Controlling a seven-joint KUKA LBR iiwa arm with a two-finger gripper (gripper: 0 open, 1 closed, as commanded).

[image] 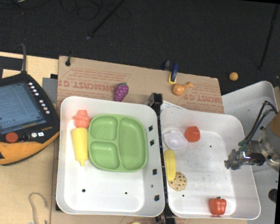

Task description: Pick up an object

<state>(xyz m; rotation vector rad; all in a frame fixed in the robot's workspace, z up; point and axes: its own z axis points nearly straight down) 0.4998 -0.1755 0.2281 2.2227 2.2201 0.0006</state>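
camera view looks down on two shallow white bins side by side on the worktop [17, 190]. at the right edge of the frame the gripper [235, 161] hangs over the right white bin [243, 192], near its right wall; whether it is released or clenched i cannot tell, and nothing shows in its grasp. in that bin lie a small red round fruit [192, 134] at upper left, a clear plastic lump [173, 139] just beside it, a yellow corn cob [169, 165] along the left wall, a brown speckled cookie [177, 181] touching the cob's lower end, and a red bell pepper [217, 205] at the lower right. the left white bin [101, 194] holds a green divided plate [117, 143], a yellow squeeze bottle [80, 145] and a pink toy [81, 119].
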